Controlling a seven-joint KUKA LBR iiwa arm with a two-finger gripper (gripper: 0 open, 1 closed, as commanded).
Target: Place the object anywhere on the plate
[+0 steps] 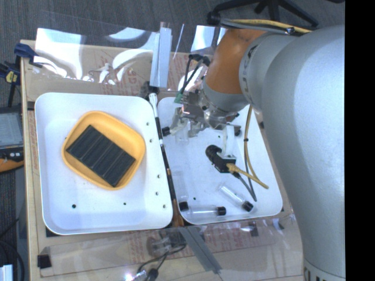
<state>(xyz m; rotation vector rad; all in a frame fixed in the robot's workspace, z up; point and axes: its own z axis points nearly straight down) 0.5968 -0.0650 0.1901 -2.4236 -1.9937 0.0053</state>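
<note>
Bins, two of them, white and shallow, sit side by side on the bench [94, 247]. The left bin [88, 209] is by the bench's left edge, and a yellow plate [132, 136] with round corners lies in the middle of it. A dark slab [101, 156] lies flat on the plate. The slab is a flat shape with four sides. It is almost black, and thin lines run along it from end to end, like little ridges. It is turned at a slant, the same way as the plate, and it fills most of the plate so that a yellow rim shows all around it. I can see no words on the slab or the plate. The right bin [193, 174] has two clear tubes with black caps. One tube [204, 212] lies along the side of the bin nearest the bench's front edge, and the other tube [234, 196] lies just beside it at a slant. The grey and orange arm [275, 57] comes in over the right bin. Its hand [186, 120] is low at the back of that bin, close to the wall between the bins and well apart from the slab. I cannot tell if the hand is open or closed, or if it has hold of anything. Faint red marks on the bench near its back edge are too blurry to read.
</note>
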